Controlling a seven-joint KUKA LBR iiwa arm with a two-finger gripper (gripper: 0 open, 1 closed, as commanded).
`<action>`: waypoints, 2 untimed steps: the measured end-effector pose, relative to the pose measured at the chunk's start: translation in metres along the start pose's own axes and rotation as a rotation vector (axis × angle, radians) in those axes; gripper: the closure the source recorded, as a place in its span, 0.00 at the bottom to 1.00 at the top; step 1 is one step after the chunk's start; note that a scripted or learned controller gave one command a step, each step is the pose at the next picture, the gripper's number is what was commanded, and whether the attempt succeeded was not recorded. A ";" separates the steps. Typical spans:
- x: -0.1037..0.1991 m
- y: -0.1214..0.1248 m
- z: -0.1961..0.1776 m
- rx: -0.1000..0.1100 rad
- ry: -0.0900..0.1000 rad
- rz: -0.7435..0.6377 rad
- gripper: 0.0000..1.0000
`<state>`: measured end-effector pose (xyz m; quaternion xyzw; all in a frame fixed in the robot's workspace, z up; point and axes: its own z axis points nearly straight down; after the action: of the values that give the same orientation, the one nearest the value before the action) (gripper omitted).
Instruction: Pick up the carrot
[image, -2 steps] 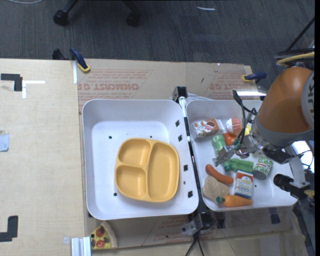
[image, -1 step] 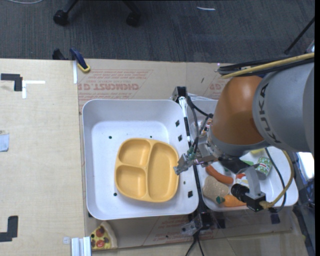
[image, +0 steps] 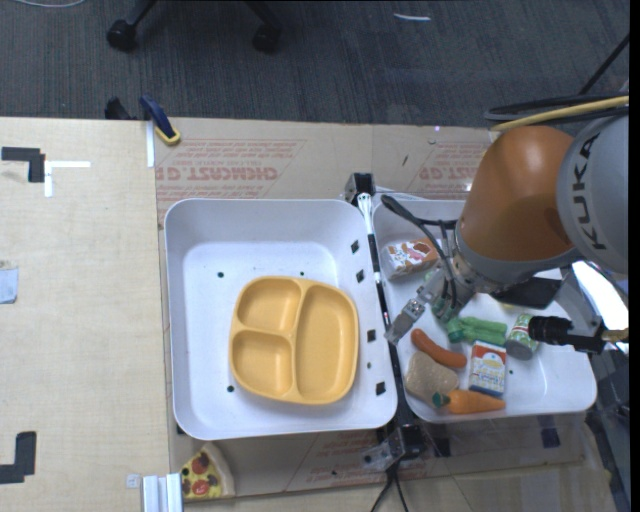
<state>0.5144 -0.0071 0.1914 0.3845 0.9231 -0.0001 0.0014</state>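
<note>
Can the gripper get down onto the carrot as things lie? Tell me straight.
Probably yes. The carrot lies uncovered at the near edge of the right bin. The small carton and the tan bread piece crowd it, so the gripper has little room.

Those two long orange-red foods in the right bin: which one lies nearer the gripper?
The plain reddish sausage, just below the gripper. The orange carrot with green tip lies farther down, near the bin's front edge.

We look down on a pale wooden table (image: 70, 330) with black tape marks (image: 24, 160) at its left. A brown cardboard sheet (image: 260, 165) printed with red lettering lies across it. Beyond the far edge we see dark grey carpet (image: 350, 60) and the black legs of a chair (image: 190, 25).
</note>
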 end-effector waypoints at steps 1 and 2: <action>0.049 0.049 0.000 0.002 0.001 0.150 0.00; 0.108 0.057 0.099 -0.001 0.000 -0.075 0.00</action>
<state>0.4795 0.1097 0.0923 0.3495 0.9369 0.0003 0.0018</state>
